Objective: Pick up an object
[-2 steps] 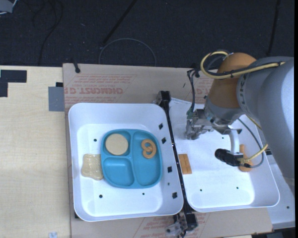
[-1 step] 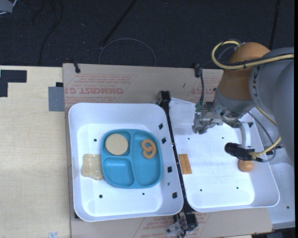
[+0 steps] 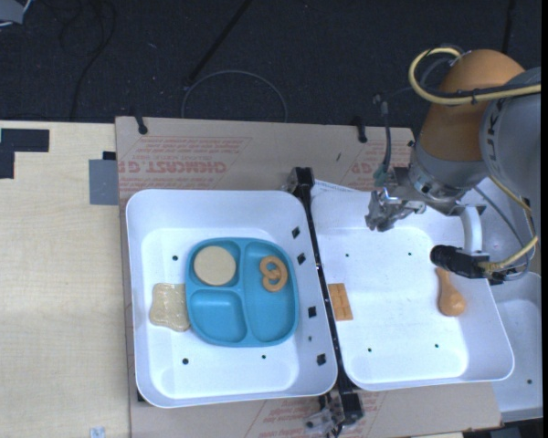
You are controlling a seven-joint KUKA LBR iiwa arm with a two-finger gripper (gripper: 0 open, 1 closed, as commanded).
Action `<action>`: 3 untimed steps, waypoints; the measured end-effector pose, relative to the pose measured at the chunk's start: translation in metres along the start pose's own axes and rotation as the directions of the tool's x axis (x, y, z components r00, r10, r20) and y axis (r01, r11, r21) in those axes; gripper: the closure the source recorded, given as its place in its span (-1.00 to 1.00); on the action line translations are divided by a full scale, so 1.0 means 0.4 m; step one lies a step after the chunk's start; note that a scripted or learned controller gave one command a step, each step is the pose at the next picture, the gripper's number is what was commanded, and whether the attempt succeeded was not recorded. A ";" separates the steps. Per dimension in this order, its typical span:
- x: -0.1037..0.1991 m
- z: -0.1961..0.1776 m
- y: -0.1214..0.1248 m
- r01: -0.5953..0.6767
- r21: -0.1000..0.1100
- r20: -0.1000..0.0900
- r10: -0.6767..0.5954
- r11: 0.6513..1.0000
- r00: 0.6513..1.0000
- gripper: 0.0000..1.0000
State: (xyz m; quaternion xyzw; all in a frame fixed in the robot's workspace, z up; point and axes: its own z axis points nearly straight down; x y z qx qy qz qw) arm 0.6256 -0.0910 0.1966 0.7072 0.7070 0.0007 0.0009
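Nothing picked up yet.
You're watching the two-finger gripper hovering over the right white bin; I cannot tell its state.

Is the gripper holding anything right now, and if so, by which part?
Nothing is held. The gripper hangs above the far edge of the right bin with nothing between its fingers. The chicken drumstick lies apart on that bin's floor.
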 end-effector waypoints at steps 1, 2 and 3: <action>0.129 0.010 -0.034 0.003 0.007 -0.002 -0.003 1.000 1.000 1.00; 0.254 -0.005 -0.081 0.004 0.007 -0.002 -0.004 1.000 1.000 1.00; 0.389 -0.007 -0.080 0.005 0.005 -0.002 -0.005 1.000 1.000 1.00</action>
